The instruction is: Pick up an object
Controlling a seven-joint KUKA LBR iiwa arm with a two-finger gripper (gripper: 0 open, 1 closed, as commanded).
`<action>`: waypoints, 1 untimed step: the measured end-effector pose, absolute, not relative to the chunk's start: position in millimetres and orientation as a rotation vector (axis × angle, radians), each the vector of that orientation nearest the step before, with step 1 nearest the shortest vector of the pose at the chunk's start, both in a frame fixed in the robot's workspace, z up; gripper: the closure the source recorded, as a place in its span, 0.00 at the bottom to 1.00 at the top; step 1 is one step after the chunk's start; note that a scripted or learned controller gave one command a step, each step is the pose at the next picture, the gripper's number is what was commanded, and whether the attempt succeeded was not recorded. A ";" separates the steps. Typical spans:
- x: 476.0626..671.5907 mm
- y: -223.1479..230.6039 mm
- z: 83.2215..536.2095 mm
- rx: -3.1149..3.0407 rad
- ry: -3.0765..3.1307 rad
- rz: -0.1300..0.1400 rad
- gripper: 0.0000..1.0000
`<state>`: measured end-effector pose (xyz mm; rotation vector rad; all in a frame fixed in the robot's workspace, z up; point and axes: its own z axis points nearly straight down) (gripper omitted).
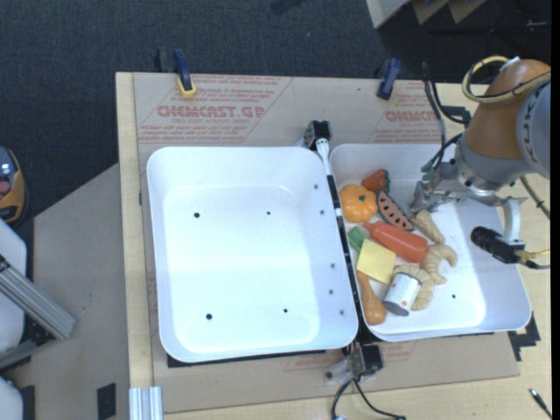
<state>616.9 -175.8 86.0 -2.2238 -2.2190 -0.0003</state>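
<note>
In the right bin [503,309], toy foods are heaped at its left side. The red sausage [398,240], judged light, stiff and smooth, is best taken across its middle. The claw [430,195] hangs just beyond; its state cannot be told.

Even, fairly bright overhead light – the left bin [241,252] glares near pure white across its floor, washing out detail. Shadows are soft and short, hugging the toys in the right bin [490,309]. The dark floor [131,16] looks grainy – focus is slightly soft throughout, edges mildly blurred
</note>
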 end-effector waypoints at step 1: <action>643.0 -143.5 86.1 -2.221 -2.229 -0.004 1.00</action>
